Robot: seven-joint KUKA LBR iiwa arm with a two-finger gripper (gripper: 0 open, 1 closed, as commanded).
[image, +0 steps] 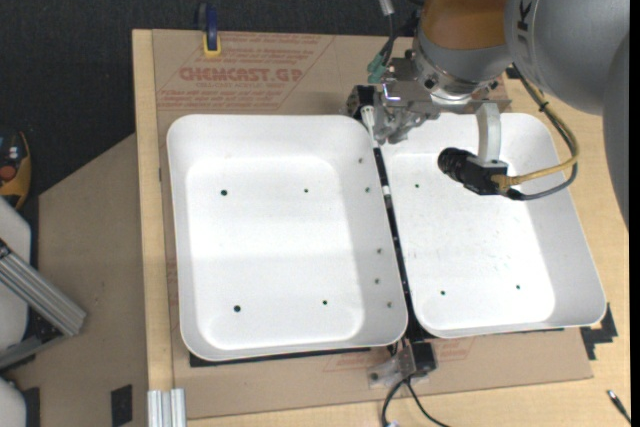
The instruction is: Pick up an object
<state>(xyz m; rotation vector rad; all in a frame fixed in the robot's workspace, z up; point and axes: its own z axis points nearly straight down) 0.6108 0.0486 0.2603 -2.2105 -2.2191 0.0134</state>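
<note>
Gripper [386,122] over far rims, between left bin [200,215], right bin [560,255]

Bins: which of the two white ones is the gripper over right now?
The right bin. The gripper hangs over its far left corner, beside the divide from the left bin.
</note>
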